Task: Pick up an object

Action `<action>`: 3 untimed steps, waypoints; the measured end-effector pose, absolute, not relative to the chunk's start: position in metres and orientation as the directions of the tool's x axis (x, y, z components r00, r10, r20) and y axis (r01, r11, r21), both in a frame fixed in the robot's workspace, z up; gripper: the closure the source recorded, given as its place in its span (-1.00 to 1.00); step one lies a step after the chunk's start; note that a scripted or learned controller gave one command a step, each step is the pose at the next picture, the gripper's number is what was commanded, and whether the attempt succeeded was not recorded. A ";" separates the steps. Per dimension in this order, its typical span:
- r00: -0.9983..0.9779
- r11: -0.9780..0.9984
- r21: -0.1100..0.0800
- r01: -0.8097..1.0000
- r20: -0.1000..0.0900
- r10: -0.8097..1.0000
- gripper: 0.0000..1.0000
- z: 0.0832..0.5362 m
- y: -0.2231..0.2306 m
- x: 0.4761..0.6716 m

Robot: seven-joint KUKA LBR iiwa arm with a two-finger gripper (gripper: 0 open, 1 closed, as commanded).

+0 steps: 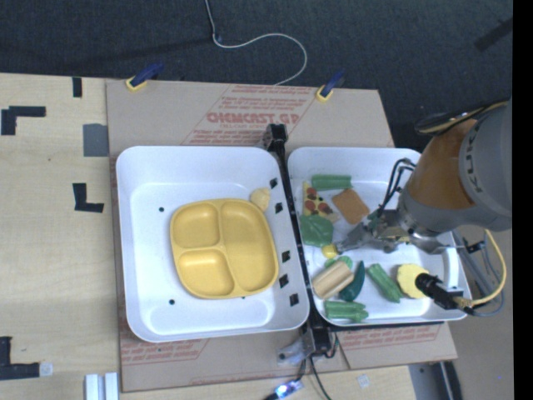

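The right bin (366, 156) holds several toy foods. Among them are a green pod (331, 182), a pizza slice (315, 199), a brown square piece (351, 206) and a flat green leaf (316, 228). Nearer the front lie a tan roll (332, 278), a dark green vegetable (355, 282), a light green piece (384, 282), a yellow fruit (409, 279) and another green pod (346, 310). My gripper (360, 238) is low over the middle of this bin, just right of the leaf and a small yellow bit (331, 251). I see nothing held in it.
A yellow divided plate (223, 247) lies in the left bin (141, 223), with a small pale piece (261, 197) by its far right corner. The grey arm with its orange band (445, 173) overhangs the right bin's right side. A black divider (289, 223) separates the bins.
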State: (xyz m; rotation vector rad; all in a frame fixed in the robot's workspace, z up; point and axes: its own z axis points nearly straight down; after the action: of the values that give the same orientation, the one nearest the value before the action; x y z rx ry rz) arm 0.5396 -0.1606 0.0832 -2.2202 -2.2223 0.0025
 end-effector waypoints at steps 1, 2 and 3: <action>-0.002 0.002 0.000 1.000 0.002 1.000 1.00 0.096 -0.160 0.541; -0.002 0.002 0.003 1.000 -0.001 1.000 1.00 0.148 -0.158 0.552; -0.002 0.002 0.003 1.000 -0.001 1.000 1.00 0.207 -0.152 0.559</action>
State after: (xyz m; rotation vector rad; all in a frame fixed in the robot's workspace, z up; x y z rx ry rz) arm 0.5586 -0.1516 0.2069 -2.2206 -2.2256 -0.0023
